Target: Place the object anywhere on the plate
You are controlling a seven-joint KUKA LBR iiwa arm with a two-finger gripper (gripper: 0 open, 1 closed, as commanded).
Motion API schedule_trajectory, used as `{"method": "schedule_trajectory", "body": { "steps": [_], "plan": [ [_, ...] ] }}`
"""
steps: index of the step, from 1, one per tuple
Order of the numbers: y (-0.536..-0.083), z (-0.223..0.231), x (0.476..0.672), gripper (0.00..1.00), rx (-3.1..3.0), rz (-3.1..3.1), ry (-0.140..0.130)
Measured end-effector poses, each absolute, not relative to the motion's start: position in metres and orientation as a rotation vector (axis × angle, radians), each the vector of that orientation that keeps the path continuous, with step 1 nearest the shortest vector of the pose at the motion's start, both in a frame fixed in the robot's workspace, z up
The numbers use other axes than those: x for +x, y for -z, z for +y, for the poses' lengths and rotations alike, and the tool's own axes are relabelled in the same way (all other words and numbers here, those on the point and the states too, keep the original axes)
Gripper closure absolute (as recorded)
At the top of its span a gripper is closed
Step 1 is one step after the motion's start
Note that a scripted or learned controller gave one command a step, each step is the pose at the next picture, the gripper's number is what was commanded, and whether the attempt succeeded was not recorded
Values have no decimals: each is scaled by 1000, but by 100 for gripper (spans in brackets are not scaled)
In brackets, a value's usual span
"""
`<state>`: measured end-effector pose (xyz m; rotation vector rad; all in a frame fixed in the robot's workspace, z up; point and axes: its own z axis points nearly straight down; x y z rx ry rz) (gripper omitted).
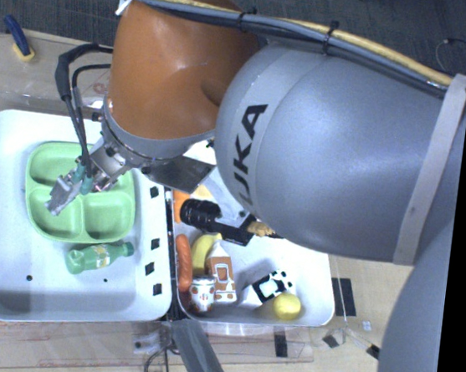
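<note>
A light green divided plate [112, 212] lies in the left bin [2, 279]. My gripper [71, 187] hangs over the plate's left side, above the ridge between its compartments, pointing down and to the left. A small green bottle [98, 255] lies on its side on the bin floor, just beside the plate's near edge and apart from the gripper. The arm's orange band [169, 55] and grey body hide the plate's far right corner.
The right bin [319, 305] holds a dark bottle [204, 215], a banana [200, 251], an orange carrot-like stick [182, 261], a small toy [212, 284], a yellow lemon [286, 306] and a black-and-white piece [270, 286]. The bulky arm overhangs both bins' far side.
</note>
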<state>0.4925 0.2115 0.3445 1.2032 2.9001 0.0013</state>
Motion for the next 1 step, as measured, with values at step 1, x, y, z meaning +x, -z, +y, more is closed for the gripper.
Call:
{"method": "schedule_trajectory", "body": {
  "steps": [1],
  "plan": [
    [-443, 167, 557, 0, 1227, 2890, -1]
  ]
}}
